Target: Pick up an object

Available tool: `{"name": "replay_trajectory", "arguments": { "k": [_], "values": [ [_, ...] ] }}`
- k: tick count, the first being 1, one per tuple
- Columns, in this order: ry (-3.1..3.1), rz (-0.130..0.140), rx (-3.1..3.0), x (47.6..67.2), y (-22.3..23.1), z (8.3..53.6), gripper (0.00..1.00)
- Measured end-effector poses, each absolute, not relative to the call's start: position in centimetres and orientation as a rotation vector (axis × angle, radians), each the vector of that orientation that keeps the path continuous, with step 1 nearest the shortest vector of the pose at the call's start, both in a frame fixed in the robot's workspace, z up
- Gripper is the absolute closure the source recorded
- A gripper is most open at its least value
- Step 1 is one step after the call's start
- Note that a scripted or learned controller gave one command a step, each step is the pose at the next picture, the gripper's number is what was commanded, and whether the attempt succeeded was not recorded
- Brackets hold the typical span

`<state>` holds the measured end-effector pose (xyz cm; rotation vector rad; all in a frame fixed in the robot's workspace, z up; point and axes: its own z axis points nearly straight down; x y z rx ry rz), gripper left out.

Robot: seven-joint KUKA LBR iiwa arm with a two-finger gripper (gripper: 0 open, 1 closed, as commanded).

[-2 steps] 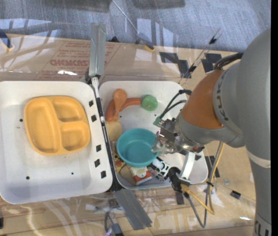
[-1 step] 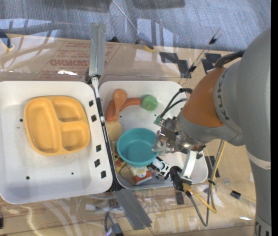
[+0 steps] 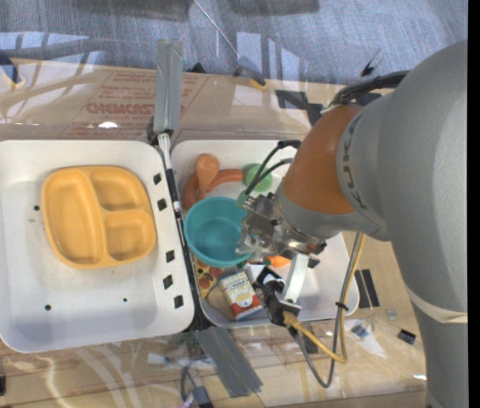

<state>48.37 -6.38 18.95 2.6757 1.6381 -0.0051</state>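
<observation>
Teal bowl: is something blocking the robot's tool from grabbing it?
Nothing visible does. The tool sits right at the rim of the teal bowl in the right bin, with no object between them.

Bright, even light, glare streaks on the bench (image 3: pixel 70 100), slightly soft focus.

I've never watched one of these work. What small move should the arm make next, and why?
Probably a short, slow lift straight up. The end effector sits low at the rim of the teal bowl in the crowded right bin; rising would show whether anything comes along.
</observation>
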Motion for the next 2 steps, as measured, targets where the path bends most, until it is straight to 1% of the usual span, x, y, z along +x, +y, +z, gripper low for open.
{"name": "replay_trajectory", "arguments": {
  "k": [1,2],
  "values": [
    [1.456,-0.008,2.781,48.2,-6.0,20.1,1.00],
    [1.429,-0.012,2.801,47.7,-6.3,18.9,1.00]
  ]
}}
